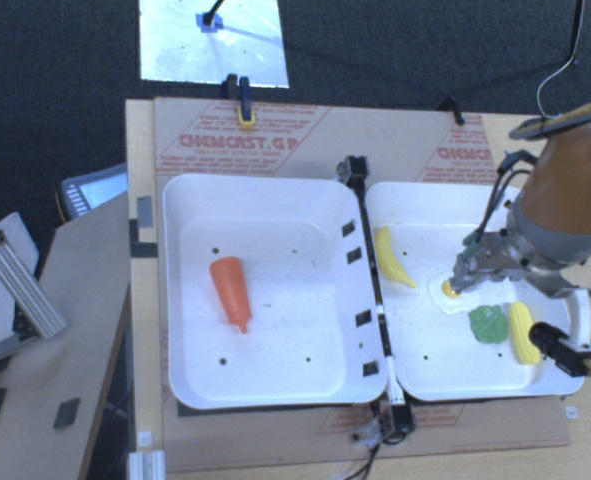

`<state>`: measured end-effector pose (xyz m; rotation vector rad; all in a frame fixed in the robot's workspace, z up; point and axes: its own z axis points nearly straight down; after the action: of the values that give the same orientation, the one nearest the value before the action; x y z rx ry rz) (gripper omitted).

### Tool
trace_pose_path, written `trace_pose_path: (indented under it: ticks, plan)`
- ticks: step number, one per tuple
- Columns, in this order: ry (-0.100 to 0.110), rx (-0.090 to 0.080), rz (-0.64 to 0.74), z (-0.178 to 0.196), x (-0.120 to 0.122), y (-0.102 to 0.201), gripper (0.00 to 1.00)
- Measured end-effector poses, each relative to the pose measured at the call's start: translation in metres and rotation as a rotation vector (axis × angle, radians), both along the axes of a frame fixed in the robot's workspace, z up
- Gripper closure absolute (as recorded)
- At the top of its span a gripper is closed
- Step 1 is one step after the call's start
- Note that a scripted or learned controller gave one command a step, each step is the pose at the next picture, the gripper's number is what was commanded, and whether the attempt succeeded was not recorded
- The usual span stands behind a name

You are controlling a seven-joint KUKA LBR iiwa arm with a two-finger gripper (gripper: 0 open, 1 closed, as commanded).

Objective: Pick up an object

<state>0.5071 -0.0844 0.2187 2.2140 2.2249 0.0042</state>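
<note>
My gripper [462, 277] reaches into the right bin [425, 378] from the right and hangs just over a fried egg toy [453, 295], white with a yellow yolk. A yellow banana [390, 258] lies to its left near the divider. A green leafy toy [489, 324] and a yellow corn cob [521, 332] lie just below the gripper. An orange carrot [232, 291] lies alone in the left bin [205, 203].
A black hinged divider [367, 278] runs between the two bins. The arm's orange wrist [570, 188] overhangs the right bin's right side. Cardboard [305, 133] lies under both bins, with a yellow clamp [245, 108] at its back edge.
</note>
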Motion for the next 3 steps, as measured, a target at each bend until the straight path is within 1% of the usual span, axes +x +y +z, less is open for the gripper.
trace_pose_path:
  ticks: [1,2,3]
  plan:
    - [0.0,0.0,-0.001,0.0,0.0,0.0,0.0]
    - [0.007,0.004,0.006,-0.036,-0.021,0.074,0.0]
    - [-0.013,0.004,0.004,0.101,-0.018,0.11,0.0]
